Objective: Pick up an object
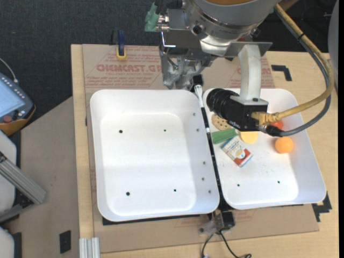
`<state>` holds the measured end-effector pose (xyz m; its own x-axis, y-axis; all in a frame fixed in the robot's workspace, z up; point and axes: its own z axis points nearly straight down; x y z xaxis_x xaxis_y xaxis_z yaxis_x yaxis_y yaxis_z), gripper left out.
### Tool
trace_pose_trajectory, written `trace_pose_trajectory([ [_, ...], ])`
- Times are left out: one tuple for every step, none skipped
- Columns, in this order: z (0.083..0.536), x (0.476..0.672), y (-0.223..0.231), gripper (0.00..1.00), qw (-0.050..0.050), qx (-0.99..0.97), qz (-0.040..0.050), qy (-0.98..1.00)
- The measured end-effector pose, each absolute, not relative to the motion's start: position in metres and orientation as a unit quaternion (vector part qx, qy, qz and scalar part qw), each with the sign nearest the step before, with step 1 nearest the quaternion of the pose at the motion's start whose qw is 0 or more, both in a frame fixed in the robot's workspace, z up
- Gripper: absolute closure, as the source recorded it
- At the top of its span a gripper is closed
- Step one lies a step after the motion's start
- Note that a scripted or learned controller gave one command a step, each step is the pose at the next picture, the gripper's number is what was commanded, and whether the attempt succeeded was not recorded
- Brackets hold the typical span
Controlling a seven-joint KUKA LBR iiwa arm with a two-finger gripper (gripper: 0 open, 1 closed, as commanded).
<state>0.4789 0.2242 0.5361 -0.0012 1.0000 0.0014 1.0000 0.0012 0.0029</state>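
Camera view from above records two shallow white bins side by side on a brown board surface. The left bin has a bare floor marked by four dark dots. The right bin carries a cluster of small objects toward its far left part: a round tan biscuit-like piece, a green flat piece just beside it, a yellow piece, a small carton printed in white, blue and red, an orange ball and a red item partly hidden by a hose. The pincer hangs over the board just beyond the far edge of the left bin, near the divide between the bins; whether it is open or closed cannot be determined. A black cylindrical unit sits above the cluster.
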Motion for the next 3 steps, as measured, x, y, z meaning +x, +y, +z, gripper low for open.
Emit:
trace_pose_trajectory([
  [0.535, 0.479, 0.224, 0.0, 0.0, 0.707, 0.0005, 0.707],
  [0.546, 0.48, 0.225, 1.0, 0.001, 0.706, 0.0021, 0.708],
  [0.556, 0.48, 0.226, 1.0, 0.001, 0.706, 0.0032, 0.708],
])
